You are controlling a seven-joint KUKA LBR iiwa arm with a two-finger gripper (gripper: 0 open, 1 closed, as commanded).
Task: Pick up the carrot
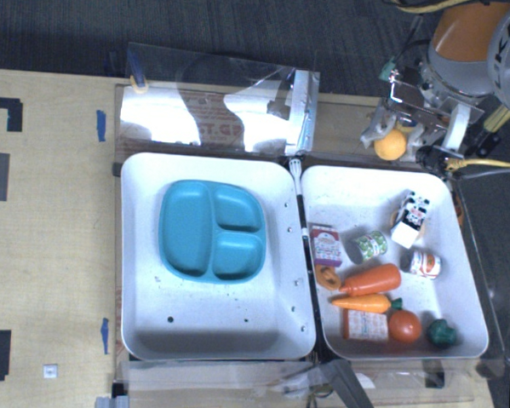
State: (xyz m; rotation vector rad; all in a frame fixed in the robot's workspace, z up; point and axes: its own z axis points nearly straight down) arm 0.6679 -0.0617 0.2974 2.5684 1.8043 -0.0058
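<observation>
Low in the right bin [475,314], the carrot [362,303] lies on its side, orange body pointing left, green top at the right. Just above it rests a fatter orange-red vegetable [371,279]; a tomato [405,326] and a red-labelled packet [364,326] sit just below. Up beyond the bin's far rim, the gripper [393,140] hangs with a small yellow-orange ball [391,145] between its fingers, so it looks clamped on the wrong thing. By my reading the pick has not begun: the claw must drop the ball, travel down over the carrot, and align across its narrow body, clear of both neighbours.
</observation>
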